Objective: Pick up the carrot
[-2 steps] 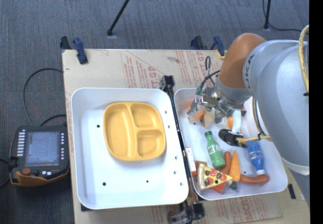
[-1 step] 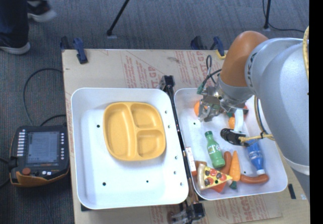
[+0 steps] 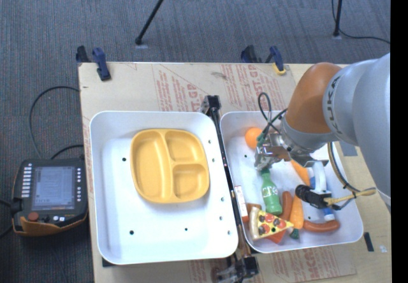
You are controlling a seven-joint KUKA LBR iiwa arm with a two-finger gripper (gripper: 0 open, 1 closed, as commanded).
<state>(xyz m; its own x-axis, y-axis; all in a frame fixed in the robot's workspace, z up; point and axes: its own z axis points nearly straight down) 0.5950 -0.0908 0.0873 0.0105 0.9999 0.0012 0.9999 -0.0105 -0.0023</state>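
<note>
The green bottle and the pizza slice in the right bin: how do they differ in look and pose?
The green bottle is long and round-bodied, lying with its neck toward the gripper; the pizza slice is a flat triangle. The bottle is plain green with a white label; the slice is yellow with red spots. Both are toys lying in the right bin, close together.

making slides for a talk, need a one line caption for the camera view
KUKA arm's gripper hovers in the right bin above a green toy bottle, carrot nearby; yellow divided plate in the left bin.
</note>
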